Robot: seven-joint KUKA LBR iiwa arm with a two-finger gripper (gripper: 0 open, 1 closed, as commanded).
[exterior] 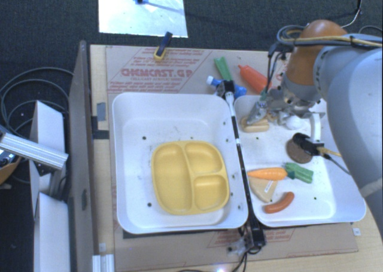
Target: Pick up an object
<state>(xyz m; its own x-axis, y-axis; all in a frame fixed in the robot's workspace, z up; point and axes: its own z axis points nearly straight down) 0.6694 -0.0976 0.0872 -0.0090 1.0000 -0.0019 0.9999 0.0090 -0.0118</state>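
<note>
My gripper [259, 113] hangs low over the far left corner of the right bin [344, 205], just above a beige flat piece [255, 125] lying by the bin's wall. A small white object [292, 122] lies just to the right of it. Further forward in the same bin are a brown round item [299, 150], a carrot with a green top [270, 174], a pale cheese wedge [262, 189] and a red sausage [279, 203]. The grey arm with its orange band [311, 49] reaches in from the right and hides the bin's far right part.
The left bin [128, 145] holds a yellow divided plate [190, 176]. Behind the bins on the cardboard lie a green item [222, 69], a red-orange item [252, 78], a blue piece [238, 91] and a yellow-black tool [161, 47]. A black divider [237, 139] runs between the bins.
</note>
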